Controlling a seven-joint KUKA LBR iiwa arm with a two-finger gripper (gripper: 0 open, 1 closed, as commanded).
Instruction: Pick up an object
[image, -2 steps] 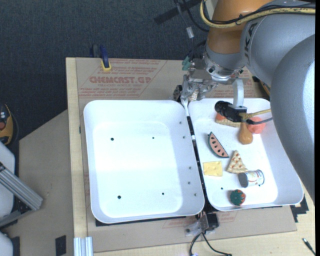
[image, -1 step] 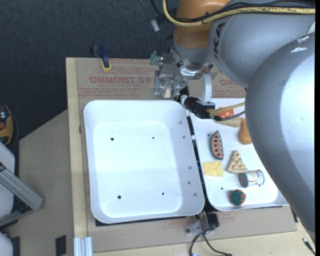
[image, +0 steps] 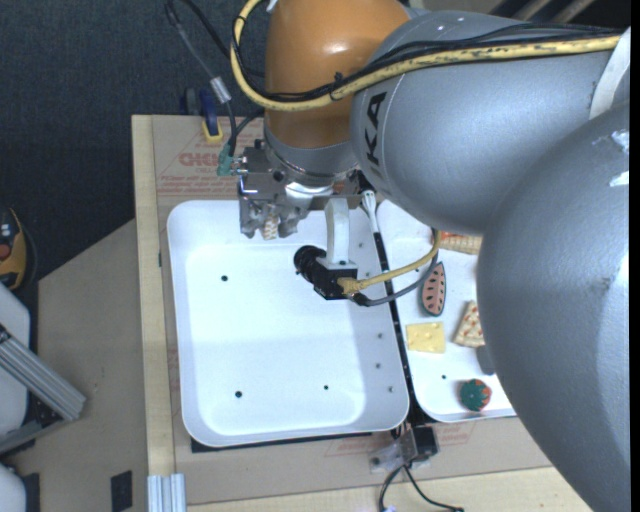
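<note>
My gripper (image: 262, 224) hangs low over the back of the left white bin (image: 200, 300), under the orange wrist band. Nothing shows in the gripper. The loose objects lie in the right bin (image: 425, 395): a brown and red slice with dark seeds (image: 433, 288), a yellow cheese-like block (image: 427, 337), a tan triangular wedge (image: 469, 325), a green and red round piece (image: 476, 394) and a red and white item (image: 458, 241) at the back. The arm hides most of the right bin.
A black cable fitting (image: 318, 272) with a yellow hose hangs from the arm over the left bin near the divider. The bins rest on a cardboard sheet (image: 160, 200). An aluminium frame (image: 40, 385) stands at the far left.
</note>
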